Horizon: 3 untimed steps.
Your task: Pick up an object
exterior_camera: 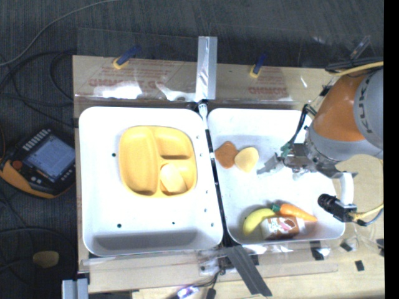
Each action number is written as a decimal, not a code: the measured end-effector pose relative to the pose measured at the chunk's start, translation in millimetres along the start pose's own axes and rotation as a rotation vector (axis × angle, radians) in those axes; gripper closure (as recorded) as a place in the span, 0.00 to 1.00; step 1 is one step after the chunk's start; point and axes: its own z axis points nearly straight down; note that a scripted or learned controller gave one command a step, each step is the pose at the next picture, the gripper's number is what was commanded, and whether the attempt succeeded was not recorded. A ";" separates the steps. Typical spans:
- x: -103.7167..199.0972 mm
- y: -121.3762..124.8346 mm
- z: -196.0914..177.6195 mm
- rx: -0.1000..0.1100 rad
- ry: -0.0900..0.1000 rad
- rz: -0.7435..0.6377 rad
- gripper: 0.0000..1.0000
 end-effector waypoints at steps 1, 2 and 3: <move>41.5 56.6 60.1 -0.013 -0.004 -0.012 0.00; 41.6 57.1 52.2 -0.011 -0.005 -0.014 1.00; 41.5 57.1 52.3 -0.011 -0.006 -0.014 0.00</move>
